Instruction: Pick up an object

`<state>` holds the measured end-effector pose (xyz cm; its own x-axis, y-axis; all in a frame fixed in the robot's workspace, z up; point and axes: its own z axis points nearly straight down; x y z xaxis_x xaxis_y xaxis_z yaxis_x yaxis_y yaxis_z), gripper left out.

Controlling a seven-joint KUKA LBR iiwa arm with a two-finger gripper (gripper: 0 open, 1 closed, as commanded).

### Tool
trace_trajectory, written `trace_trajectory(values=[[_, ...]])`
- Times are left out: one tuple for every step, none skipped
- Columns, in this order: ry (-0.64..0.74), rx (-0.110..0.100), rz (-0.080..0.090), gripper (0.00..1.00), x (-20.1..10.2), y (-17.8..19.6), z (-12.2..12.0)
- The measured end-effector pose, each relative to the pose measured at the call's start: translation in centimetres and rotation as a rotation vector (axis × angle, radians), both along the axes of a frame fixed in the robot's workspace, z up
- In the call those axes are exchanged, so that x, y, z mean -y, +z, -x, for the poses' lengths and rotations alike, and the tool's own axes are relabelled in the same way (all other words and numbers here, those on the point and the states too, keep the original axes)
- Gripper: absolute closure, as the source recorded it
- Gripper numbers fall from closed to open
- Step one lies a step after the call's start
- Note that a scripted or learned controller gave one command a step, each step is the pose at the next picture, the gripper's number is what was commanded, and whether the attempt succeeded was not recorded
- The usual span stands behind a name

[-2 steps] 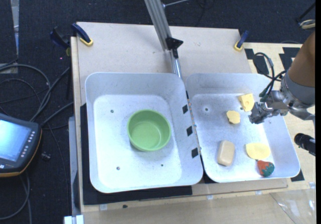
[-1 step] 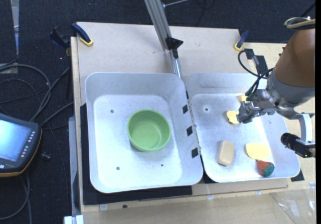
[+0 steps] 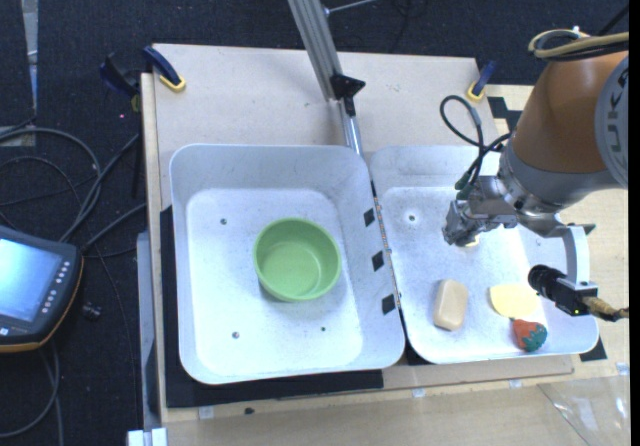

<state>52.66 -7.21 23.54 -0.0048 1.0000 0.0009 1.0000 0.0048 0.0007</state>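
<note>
My gripper (image 3: 463, 232) hangs over the middle of the right bin (image 3: 420, 196), pointing down, and the wrist hides its fingertips. Below it on the bin floor lies a tan rounded block (image 3: 450, 304). To the right of that block rests a pale yellow piece (image 3: 513, 301), and a small red and teal object (image 3: 530, 335) sits at the bin's front right corner. A green bowl (image 3: 296, 259) stands upright in the middle of the left bin (image 3: 205, 234).
The arm's orange and grey body (image 3: 575, 124) covers the right bin's far right side. A metal pole (image 3: 312, 19) slants down to the ridge between the bins. A black camera mount (image 3: 560, 289) sticks out near the yellow piece.
</note>
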Motion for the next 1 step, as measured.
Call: trace_trajectory(values=[[0.001, 0.0, 0.0, 1.0, -5.37, 1.01, 0.24]])
